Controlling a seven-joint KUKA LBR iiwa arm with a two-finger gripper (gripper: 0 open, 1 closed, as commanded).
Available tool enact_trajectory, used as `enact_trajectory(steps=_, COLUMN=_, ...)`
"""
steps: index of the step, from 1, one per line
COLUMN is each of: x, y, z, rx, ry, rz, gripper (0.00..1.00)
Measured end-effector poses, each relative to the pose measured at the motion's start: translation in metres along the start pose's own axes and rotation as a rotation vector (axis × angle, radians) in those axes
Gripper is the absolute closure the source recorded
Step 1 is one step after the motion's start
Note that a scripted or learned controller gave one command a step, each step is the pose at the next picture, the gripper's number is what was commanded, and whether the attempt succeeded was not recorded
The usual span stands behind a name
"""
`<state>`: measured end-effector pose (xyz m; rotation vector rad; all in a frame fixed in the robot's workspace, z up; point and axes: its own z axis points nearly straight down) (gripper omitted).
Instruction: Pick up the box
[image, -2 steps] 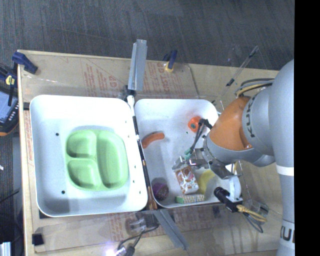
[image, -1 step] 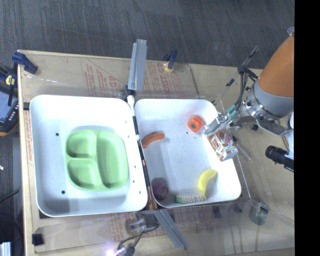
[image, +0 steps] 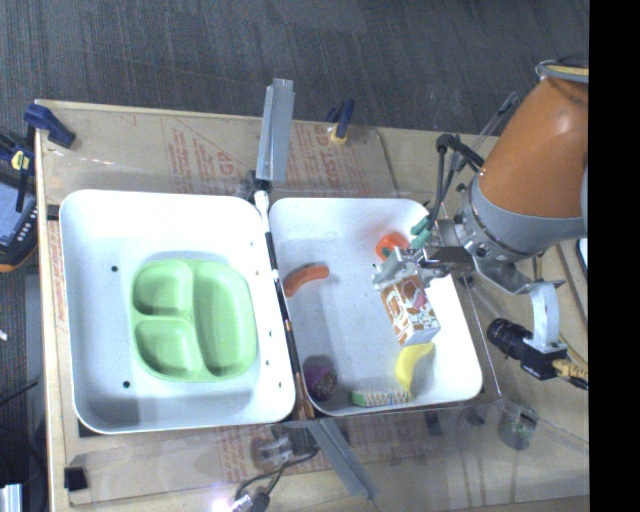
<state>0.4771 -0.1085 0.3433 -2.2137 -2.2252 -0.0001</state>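
The gripper (image: 402, 268) sits over the right bin (image: 345, 215), near its right wall, with its metal fingers down at the top end of the box (image: 410, 310). Whether those fingers are apart or clamped on the carton cannot be told from this slanted view, since the tips merge with the box's upper edge. The box itself stands toward the right side of the right bin, leaning a little, its printed face turned to the camera.

Just beyond the gripper, toward the bin's far right corner, lies an orange carrot-like piece (image: 391, 243) (partly hidden by the fingers). Touching the box's lower end is a yellow banana (image: 411, 366), near the bin's front edge, with a corn cob (image: 378, 398) and a purple ball (image: 320, 377) along that same edge. A sausage (image: 305, 279) lies by the bin's left wall. The left bin (image: 90, 220) holds a green divided tray (image: 194, 319).

The likely trouble: a grip only on the carton's top corner could let it pivot and slip out on lifting, or the fingers might snag the orange piece.
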Motion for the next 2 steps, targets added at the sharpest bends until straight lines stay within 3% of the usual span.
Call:
enact_trajectory(steps=1, x=0.088, y=0.019, z=0.032, rx=0.003, ry=-0.002, rz=0.146, gripper=1.00)
enact_trajectory(steps=2, x=0.031, y=0.067, z=-0.099, rx=-0.001, ry=-0.001, rz=0.365, gripper=1.00)
